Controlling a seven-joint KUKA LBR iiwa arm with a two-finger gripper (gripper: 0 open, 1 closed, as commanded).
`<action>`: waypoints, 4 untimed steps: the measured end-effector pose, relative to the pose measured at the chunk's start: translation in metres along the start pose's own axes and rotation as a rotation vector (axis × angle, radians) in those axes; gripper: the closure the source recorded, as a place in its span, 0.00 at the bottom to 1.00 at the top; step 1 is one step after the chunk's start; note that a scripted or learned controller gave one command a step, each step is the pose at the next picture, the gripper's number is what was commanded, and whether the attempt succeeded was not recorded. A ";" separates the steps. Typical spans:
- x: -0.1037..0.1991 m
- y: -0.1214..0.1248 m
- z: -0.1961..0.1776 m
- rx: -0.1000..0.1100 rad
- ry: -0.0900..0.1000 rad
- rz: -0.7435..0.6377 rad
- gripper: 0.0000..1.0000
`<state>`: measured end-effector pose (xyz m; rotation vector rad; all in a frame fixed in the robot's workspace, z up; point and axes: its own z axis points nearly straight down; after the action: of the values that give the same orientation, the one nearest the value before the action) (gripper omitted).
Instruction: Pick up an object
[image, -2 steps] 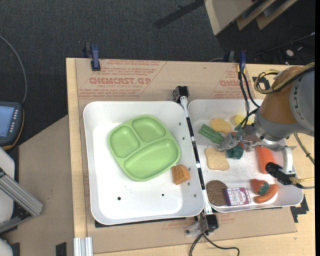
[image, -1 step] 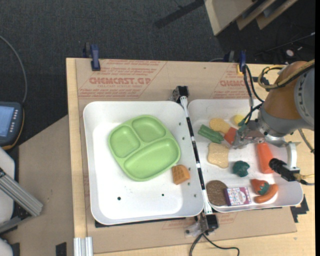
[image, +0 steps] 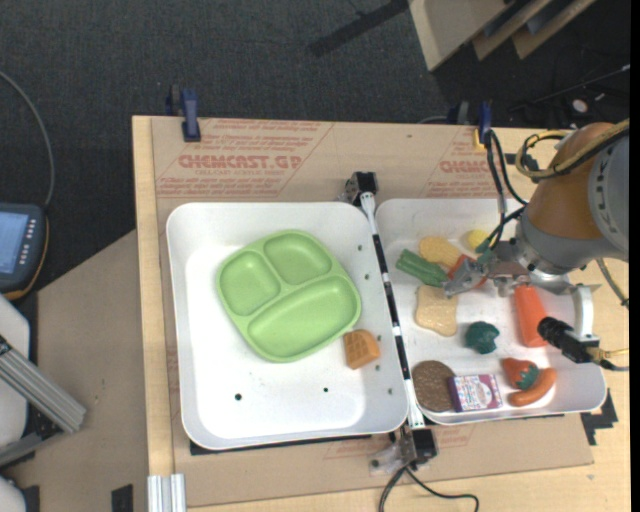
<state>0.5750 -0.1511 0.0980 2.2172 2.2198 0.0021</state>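
The left bin (image: 195, 330) holds one green tray (image: 288, 293) and one orange block (image: 361, 347), while the gripper (image: 468, 278), its opening impossible to tell, hangs over the right bin (image: 592, 392).

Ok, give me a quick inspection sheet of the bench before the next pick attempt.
Surface: brown bench board with red lettering, bearing left bin and right bin.
Job's things: right bin holds green piece, yellow piece, beige piece, dark green lump, orange carrot-like piece, brown disc, purple box.
Clutter: left bin holds green divided plate and orange-brown chunk.
Grippers: claw low in right bin; finger state unclear.
Cables: yellow and black cables by arm.
Surroundings: dark carpet; handheld screen at left.
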 end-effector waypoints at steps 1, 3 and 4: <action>0.016 -0.047 0.011 -0.002 0.001 0.004 0.00; 0.054 -0.041 0.011 -0.006 -0.002 -0.004 0.00; -0.016 -0.049 0.011 -0.002 0.003 0.004 0.00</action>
<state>0.5265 -0.1677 0.0869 2.2227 2.2161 0.0078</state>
